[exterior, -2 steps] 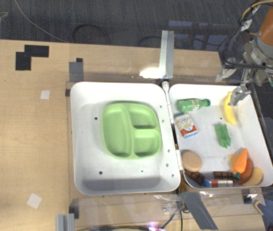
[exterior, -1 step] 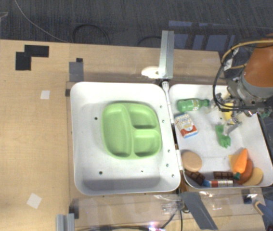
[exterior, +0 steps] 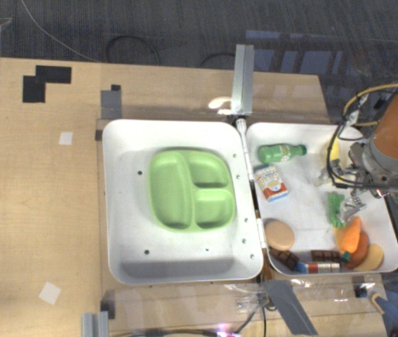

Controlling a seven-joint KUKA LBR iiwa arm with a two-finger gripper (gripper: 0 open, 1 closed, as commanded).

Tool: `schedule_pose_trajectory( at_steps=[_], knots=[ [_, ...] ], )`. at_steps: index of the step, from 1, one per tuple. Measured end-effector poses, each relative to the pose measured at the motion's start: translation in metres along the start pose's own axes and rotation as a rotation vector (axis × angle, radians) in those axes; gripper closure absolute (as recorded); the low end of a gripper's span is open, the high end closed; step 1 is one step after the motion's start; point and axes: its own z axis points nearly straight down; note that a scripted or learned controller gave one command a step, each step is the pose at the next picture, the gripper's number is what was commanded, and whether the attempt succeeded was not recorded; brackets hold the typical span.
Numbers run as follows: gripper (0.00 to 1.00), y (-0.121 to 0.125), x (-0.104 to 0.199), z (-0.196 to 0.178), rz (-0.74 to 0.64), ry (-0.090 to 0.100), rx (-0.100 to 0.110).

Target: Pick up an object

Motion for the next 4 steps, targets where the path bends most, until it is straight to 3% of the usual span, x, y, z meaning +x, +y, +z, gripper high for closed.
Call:
schedule_pose_trajectory(
  at_steps=[1,2,3,4],
  knots=[
    [0.00,0.048,0.036,0.008,0.117,0.012,-0.009],
    [0.00,0.055,0.001,0.009,0.179,0.012,-0.007],
    [0.00,0.021,-0.023,0.011,0.166,0.015,-0.009],
    [0.00,0.046,0.047,0.007,0.048,0.013,-0.009]
  ],
)
